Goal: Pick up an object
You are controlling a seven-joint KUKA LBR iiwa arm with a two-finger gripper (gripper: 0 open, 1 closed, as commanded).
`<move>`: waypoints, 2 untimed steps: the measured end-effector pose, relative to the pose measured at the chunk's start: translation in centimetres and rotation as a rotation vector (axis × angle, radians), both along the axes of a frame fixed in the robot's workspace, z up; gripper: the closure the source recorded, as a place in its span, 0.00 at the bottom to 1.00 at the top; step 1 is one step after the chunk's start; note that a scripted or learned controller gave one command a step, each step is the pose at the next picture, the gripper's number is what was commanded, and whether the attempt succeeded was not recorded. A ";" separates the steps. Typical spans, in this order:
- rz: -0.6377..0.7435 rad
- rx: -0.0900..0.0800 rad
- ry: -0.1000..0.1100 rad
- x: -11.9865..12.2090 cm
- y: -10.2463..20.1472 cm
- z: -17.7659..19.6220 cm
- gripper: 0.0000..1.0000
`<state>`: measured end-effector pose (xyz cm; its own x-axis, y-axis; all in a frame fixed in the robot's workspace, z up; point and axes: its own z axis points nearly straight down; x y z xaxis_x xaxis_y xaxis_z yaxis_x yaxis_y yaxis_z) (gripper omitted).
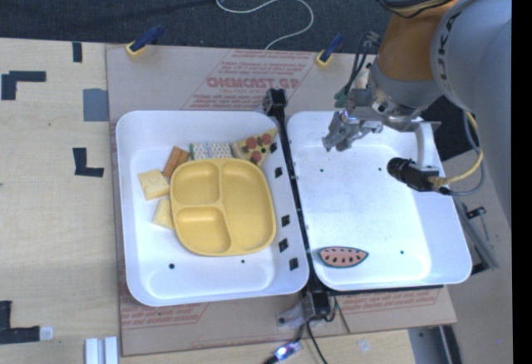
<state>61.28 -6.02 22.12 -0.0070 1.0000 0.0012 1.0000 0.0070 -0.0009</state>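
My gripper [341,138] hangs over the back of the right bin [432,271], near its far left corner, with nothing visible between its fingers. A watermelon slice toy [343,256] lies flat at the front of the right bin, well away from the gripper. In the left bin [141,271] a yellow divided plate [223,206] takes up the middle. Small food pieces sit around it: pale cracker-like squares [155,184], a brown piece [175,160] and a pizza slice toy [257,145].
Both bins rest on a cardboard sheet [241,80] on the wooden bench. A black divider [287,188] runs between the bins. A white cable [266,9] loops across the dark floor behind. The arm's grey body and orange band [416,30] fill the upper right.
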 end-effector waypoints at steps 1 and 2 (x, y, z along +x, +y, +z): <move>-0.001 0.000 0.002 -1.1 4.6 -0.3 1.00; -0.005 -0.001 -0.001 -0.1 4.8 1.3 1.00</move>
